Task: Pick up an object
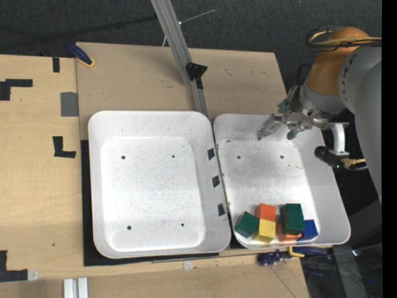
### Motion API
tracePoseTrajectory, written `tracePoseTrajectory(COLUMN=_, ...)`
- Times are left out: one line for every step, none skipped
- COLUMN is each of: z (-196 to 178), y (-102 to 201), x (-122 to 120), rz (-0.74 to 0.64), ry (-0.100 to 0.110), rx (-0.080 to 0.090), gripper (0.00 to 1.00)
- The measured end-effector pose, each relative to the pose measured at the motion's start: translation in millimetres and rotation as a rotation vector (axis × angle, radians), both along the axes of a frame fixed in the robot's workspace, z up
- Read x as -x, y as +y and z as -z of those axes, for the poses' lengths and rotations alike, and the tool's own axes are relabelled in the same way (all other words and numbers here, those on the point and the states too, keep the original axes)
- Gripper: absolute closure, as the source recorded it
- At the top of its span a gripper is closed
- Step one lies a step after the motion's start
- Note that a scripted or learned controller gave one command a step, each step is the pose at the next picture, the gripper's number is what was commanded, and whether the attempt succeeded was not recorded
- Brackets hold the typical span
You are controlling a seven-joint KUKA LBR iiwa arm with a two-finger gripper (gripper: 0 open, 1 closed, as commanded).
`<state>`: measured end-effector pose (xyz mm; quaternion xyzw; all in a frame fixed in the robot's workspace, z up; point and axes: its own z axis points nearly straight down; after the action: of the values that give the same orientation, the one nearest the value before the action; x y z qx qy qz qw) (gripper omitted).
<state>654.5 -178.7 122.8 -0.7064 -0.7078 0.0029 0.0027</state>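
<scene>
Clustered green, orange, yellow, blue blocks lie far from spread-fingered, unladen gripper.

The gripper hung over the far rim of the right bin, fingers spread apart with nothing between them. Well apart from it, at the bin's near end, lay clustered green, orange, yellow and blue blocks.

Robotics lab: taped bench, sorting bins.
</scene>
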Motion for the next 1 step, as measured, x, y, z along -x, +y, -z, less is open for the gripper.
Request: tracePoseTrajectory(z=33.7, y=1.0, x=1.2, rz=0.0, ry=-0.003, rx=0.001, gripper=0.0)
